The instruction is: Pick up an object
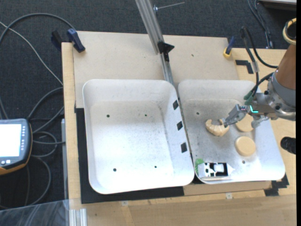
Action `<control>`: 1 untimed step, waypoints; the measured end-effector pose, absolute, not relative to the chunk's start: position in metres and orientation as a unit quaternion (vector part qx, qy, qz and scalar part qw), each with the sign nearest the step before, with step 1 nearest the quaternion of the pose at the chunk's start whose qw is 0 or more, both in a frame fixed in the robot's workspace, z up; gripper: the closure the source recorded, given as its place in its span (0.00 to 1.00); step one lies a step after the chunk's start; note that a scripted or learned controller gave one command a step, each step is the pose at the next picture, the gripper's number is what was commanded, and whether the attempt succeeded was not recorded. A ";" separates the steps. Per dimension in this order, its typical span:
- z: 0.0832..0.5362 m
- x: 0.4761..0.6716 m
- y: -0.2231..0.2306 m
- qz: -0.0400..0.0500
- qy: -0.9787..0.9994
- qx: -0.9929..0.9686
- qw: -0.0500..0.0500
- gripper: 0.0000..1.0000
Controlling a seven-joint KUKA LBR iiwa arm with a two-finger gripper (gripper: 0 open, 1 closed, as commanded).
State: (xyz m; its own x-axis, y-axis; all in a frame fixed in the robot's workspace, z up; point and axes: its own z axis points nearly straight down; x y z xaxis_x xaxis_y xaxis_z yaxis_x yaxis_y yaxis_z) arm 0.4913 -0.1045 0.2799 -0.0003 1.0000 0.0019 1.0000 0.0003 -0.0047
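Nearest the camera, at the front rim of the right bin (pixel 263 175), a small green, black and white box (pixel 214 169) lies flat against the wall. Just behind it and to the right sits a tan disc (pixel 245 146), round and flat, apart from everything else. Further back, near the bin's middle, lies a pale, curved, lumpy piece (pixel 217 127) like a crescent of foam or toy food, and the pincer (pixel 233 118) is down at its right end. One dark finger (pixel 232 118) slants toward the crescent and seems to touch its tip, but the view does not show the piece between two fingers, and I cannot tell whether the pincer is open or closed. Behind the pincer a second tan round (pixel 243 125) peeks out, partly hidden.

Judging by look, the crescent is light and probably somewhat soft, with a rough surface that should not slip much. Its thin tip is a poor place to take hold; a pinch there could flick it sideways or let it roll. Across the thicker middle of the arc, with fingers straddling the narrow width, seems the safer grip. The disc, low and flat, would be harder to get fingers around.

Left of the divider the other bin (pixel 94 98) sits on the tabletop (pixel 117 55), with blue clamps (pixel 75 39) at the far edge.
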 end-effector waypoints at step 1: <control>0.281 0.492 -0.105 0.000 -0.707 -0.707 0.000 0.00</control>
